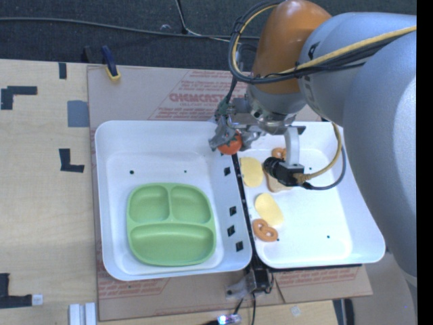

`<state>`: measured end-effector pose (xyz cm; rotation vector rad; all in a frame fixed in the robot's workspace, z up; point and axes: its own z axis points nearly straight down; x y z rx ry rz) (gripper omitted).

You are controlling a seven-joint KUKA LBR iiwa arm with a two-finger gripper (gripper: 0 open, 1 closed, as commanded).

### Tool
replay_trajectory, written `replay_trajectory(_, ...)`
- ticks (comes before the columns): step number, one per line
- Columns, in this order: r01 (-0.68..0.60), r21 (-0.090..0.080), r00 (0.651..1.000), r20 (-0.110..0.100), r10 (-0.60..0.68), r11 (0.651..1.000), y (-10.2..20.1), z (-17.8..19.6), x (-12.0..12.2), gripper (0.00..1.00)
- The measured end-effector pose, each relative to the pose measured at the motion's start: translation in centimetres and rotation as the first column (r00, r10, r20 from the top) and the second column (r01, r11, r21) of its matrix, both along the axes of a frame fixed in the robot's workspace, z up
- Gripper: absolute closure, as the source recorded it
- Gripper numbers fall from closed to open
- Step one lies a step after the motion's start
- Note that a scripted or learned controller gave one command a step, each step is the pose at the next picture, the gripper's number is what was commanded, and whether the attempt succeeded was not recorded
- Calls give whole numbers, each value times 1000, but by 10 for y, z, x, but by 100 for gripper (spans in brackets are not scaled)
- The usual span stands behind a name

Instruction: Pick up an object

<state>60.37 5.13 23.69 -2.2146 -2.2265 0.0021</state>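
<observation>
Pincer (227,139) above bins' divider | glossy green three-compartment plate (170,223) | pale-yellow ovals (268,208)

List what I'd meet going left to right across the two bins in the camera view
Green divided plate in the left bin → orange ring-shaped piece → pale yellow piece, both in the right bin.
</observation>
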Motion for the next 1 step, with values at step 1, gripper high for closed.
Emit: replay_trajectory(1, 0, 0, 1000, 1, 0, 1000, 46, 0, 10, 100)
